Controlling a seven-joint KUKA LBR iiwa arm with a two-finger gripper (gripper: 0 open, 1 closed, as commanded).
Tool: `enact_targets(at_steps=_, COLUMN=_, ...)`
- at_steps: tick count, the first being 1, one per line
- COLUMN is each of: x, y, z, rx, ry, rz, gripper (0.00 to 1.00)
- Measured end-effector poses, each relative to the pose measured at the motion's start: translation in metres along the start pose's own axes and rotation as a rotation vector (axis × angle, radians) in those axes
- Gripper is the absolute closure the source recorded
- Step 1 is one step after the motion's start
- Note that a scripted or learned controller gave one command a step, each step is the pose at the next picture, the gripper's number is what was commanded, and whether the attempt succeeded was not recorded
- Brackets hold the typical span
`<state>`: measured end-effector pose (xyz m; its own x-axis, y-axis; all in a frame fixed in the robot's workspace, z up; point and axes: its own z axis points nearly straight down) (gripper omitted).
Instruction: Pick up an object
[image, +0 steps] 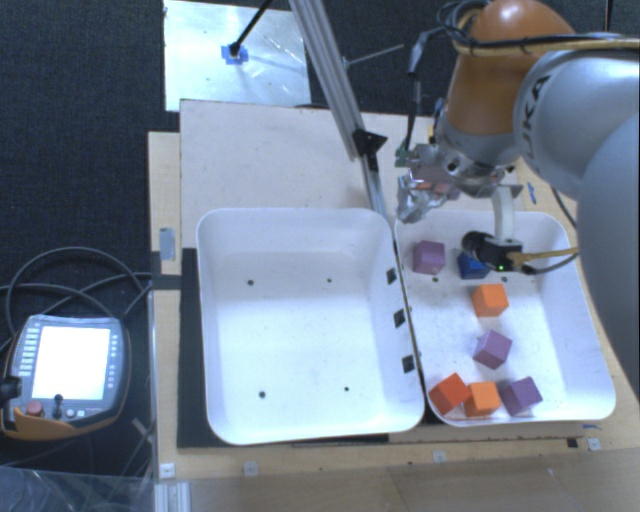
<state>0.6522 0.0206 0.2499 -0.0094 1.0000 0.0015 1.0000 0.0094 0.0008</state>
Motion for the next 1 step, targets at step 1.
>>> enact_targets(at_steps=1, x=0.0594, y=0.0047, z=-0.0044, rx=-0.003, ry=0.001, rz=-0.001, gripper=1.00)
